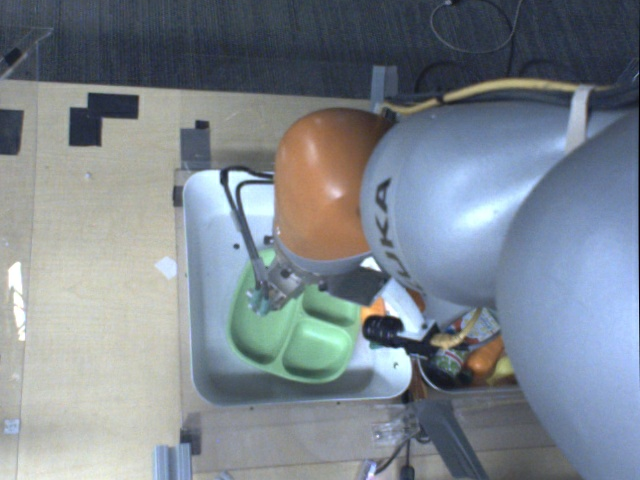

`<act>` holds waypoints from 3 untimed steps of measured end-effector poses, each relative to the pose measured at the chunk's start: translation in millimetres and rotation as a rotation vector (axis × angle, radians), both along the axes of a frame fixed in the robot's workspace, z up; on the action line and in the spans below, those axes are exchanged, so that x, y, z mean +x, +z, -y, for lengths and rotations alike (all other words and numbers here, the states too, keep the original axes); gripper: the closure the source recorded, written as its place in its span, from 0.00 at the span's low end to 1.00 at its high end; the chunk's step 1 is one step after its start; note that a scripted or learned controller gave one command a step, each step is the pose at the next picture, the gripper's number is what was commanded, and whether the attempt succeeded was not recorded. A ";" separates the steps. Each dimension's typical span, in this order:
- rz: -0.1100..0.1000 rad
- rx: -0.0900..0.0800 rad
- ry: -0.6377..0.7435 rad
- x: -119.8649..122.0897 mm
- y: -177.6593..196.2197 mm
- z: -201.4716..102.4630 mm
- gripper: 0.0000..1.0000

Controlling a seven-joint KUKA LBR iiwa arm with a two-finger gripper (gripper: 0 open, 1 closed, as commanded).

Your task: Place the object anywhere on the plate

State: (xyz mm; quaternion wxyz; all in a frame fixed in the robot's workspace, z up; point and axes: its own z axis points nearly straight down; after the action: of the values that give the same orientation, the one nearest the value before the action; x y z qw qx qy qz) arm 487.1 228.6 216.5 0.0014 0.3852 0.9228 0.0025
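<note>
Beneath my hand [265,296] lies the smooth green plate [300,343], moulded into rounded compartments, resting in the shallow white bin [205,258]. I can't tell the hand's state or pick out the object. Right of it, jumbled items [470,353] crowd together. Beyond stretches the pale wooden worktop [90,268].

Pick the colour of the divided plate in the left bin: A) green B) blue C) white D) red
A, the divided plate lying in the left white bin is light green, with the arm's orange band above it and the claw over its left edge.
</note>
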 end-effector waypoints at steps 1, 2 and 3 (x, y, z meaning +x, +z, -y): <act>0.004 -0.002 0.255 0.7 40.1 0.8 1.00; 0.002 -0.003 0.524 0.3 28.9 -6.6 1.00; 0.007 -0.003 0.559 0.4 159.5 -6.7 1.00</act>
State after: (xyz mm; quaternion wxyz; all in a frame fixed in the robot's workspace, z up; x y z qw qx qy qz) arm 487.5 235.3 376.0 0.0044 0.1158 0.9933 0.0027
